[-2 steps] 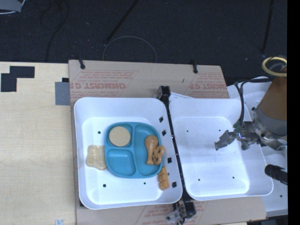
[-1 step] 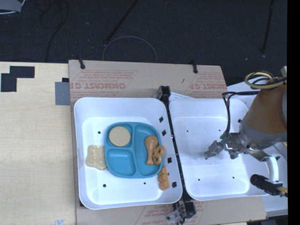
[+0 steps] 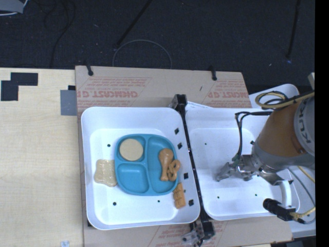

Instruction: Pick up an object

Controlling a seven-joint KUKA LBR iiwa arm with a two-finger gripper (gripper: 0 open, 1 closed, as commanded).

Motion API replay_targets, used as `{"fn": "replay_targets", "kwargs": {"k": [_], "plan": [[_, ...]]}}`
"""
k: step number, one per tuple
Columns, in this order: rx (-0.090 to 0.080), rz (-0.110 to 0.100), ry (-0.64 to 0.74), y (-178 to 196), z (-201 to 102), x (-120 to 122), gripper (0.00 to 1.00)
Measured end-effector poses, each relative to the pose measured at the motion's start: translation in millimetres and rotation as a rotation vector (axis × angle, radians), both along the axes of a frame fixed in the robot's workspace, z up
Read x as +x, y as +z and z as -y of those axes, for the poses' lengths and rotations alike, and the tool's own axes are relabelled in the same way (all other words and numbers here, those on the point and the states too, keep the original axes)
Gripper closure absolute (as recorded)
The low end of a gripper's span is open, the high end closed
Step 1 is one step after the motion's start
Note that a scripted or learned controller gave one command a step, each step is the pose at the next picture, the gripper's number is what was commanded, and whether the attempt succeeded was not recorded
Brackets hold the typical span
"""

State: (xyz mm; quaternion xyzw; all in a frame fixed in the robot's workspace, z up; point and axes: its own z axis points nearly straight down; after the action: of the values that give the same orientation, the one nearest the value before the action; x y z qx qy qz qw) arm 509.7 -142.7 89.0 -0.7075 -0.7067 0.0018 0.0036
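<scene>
In the left bin lies a blue divided plate holding a round tan cookie and a brown pretzel-shaped piece. A pale tan slice rests beside the plate's left edge. A small brown chunk lies by the plate's lower right corner, near the divider. My gripper is low over the right bin, pointing left, well apart from all these objects. Nothing is seen between its fingers.
A black divider clamp runs between the two bins. The orange-banded arm and its cables cover the right bin's right side. A cardboard sheet lies under the bins, with a wooden bench to the left.
</scene>
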Motion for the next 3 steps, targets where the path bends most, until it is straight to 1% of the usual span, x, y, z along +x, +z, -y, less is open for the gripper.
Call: {"fn": "replay_targets", "kwargs": {"k": [1, 2, 3], "plan": [[-0.001, 0.004, -0.003, -1, 0, -1, 0.0], [-0.001, 0.005, -0.008, 10, 1, 0, 1.0], [-0.002, 0.008, 0.003, 62, -8, -4, 1.0]]}}
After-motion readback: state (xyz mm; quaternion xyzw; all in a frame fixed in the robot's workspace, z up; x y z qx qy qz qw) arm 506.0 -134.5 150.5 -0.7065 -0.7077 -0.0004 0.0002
